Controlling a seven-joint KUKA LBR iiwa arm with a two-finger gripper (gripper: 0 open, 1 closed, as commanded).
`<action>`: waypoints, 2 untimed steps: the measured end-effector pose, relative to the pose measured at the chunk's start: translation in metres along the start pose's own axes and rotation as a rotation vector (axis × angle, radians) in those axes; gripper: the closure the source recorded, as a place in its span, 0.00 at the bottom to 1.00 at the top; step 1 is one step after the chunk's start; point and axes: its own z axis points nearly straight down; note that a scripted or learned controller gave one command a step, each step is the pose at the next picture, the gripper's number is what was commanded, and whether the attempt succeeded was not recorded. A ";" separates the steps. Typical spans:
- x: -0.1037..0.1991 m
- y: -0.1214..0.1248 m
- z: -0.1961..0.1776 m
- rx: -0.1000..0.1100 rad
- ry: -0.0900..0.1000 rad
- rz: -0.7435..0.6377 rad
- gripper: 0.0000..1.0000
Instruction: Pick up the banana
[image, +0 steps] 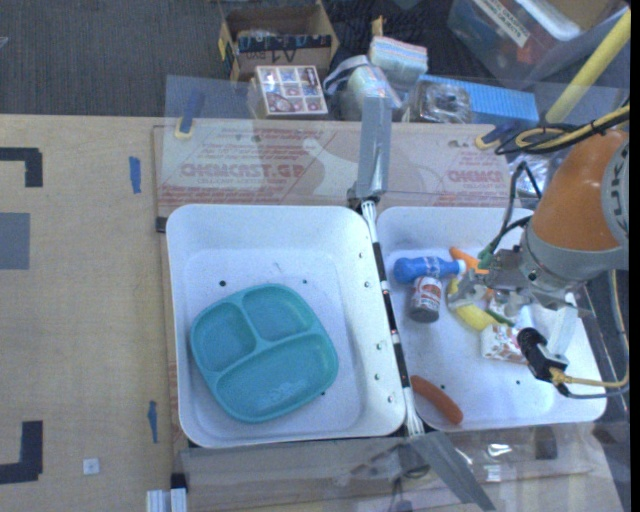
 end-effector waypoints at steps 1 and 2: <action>-0.001 0.000 -0.010 -0.002 -0.001 0.003 1.00; -0.001 0.000 -0.010 -0.002 -0.001 0.003 0.00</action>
